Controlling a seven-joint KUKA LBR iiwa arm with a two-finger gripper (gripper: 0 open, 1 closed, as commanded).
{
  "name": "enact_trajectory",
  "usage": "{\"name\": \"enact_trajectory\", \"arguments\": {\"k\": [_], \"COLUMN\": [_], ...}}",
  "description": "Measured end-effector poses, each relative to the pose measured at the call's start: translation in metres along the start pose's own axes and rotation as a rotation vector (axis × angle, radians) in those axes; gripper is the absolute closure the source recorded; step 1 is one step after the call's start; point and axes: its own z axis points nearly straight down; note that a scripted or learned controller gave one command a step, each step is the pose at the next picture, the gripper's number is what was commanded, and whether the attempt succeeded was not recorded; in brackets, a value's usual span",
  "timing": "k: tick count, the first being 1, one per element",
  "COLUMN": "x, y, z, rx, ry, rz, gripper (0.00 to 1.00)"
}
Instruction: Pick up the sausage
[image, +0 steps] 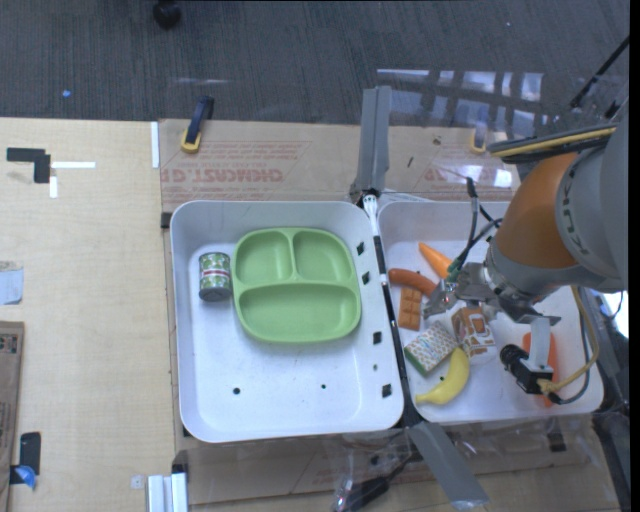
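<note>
While hovering low over the right bin (560, 400), claw (452, 292) poised beside sausage (412, 280) for pickup; grip state indiscernible.

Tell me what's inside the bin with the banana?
Beside the banana in the right bin: a sausage, carrot, orange block and snack packets. The arm covers the rest.

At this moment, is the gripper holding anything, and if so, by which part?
It cannot be told. The gripper hangs low in the right bin beside the sausage, but nothing is seen clamped in it.
</note>
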Motion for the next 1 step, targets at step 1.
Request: {"name": "enact_trajectory", "arguments": {"k": [1], "x": [0.0071], "y": [0.0989], "z": [0.0037], "rx": [0.007], "ry": [0.002], "rz": [-0.276], "gripper": [0.0]}}
